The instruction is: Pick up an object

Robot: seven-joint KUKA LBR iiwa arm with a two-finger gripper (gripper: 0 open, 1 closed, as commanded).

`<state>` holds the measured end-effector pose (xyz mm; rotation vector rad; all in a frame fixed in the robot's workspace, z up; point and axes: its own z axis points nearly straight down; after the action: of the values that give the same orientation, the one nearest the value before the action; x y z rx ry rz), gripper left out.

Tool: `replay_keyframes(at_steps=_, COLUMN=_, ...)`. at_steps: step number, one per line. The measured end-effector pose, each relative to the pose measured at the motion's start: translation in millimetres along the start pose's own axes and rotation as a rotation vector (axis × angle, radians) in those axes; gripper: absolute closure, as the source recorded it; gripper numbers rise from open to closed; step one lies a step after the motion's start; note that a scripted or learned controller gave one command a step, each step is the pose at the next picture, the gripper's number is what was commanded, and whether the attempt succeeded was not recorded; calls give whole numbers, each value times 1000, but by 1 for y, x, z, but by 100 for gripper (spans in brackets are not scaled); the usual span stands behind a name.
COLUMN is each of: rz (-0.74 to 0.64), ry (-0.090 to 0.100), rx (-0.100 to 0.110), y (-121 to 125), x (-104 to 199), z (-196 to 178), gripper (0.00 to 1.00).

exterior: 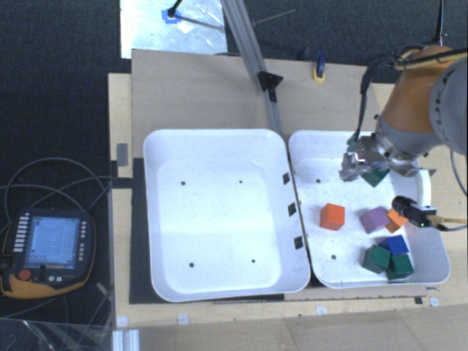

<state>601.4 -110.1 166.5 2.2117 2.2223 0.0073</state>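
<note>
My gripper hangs over the upper part of the right bin. A dark green block peeks out just below and right of it, touching or very close to it; I cannot tell whether it is held. Farther down in the same bin lie an orange cube, a purple block, a small orange piece, a blue block and two green blocks in the lower right corner.
The left bin stands beside the right one, joined by black clips along the shared wall. A grey pole slants in from the top. A teach pendant lies off the bench at left.
</note>
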Motion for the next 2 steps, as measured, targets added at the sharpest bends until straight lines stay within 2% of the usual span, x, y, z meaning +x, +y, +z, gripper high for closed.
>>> replay_keyframes(at_steps=2, rz=0, ry=0, rx=0, y=7, x=-2, z=-99, gripper=100)
